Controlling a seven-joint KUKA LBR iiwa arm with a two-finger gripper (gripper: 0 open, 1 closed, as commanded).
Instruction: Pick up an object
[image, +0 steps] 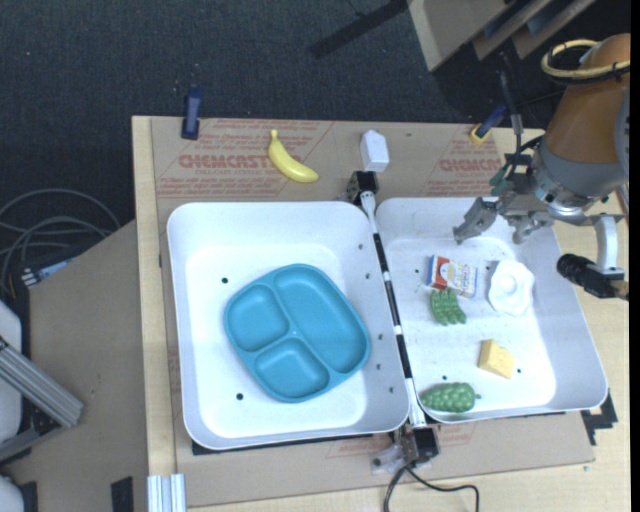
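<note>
My gripper (497, 228) hangs over the back of the right bin (560, 385), its two fingers spread apart and open with nothing between them. Just in front of it lie a small red, white and blue carton (452, 274) and a white cup-like object (510, 287). A green bumpy vegetable (447, 306) lies right below the carton. Further forward are a yellow cheese wedge (497, 358) and a green bunch of grapes (447, 397) at the bin's front left corner.
The left bin (200, 400) holds a blue divided plate (295, 330). Behind the bins, on the cardboard, lie a yellow banana (290, 160), a small white block (374, 150) and a blue object (191, 112). A clamp strip (385, 290) runs between the bins.
</note>
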